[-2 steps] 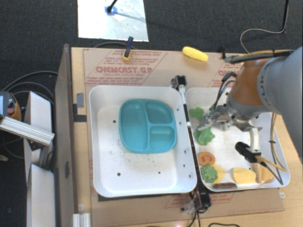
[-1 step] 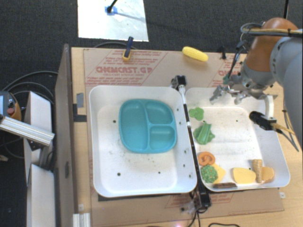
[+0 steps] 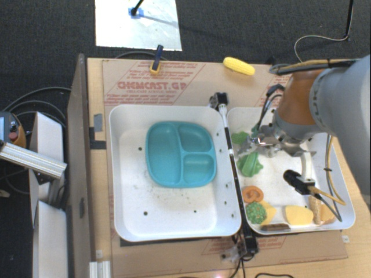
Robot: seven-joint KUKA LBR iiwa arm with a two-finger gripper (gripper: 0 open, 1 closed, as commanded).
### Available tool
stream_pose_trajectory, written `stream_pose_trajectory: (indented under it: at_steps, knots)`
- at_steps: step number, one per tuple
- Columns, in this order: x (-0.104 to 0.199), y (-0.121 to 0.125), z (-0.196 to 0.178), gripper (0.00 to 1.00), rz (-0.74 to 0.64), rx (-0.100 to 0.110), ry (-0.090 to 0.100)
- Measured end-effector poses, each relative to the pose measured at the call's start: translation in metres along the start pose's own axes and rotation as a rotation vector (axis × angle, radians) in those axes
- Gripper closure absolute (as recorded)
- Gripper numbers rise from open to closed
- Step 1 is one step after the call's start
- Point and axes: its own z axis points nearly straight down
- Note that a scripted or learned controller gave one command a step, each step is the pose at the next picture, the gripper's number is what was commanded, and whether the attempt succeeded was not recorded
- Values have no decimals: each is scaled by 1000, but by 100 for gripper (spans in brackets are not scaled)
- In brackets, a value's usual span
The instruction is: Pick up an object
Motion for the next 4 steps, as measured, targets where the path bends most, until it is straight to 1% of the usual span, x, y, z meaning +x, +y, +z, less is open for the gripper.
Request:
stream_pose_trajectory:
  at_steps: [1, 2, 3, 4]
  knots:
    - [-46, 53, 0, 0, 1, -14, -6]
    - [-48, 68, -21, 0, -1, -11, -3]
    - [5, 17, 3, 0, -3, -1, 0]
    - [-12, -5, 2, 0, 4, -4, -3]
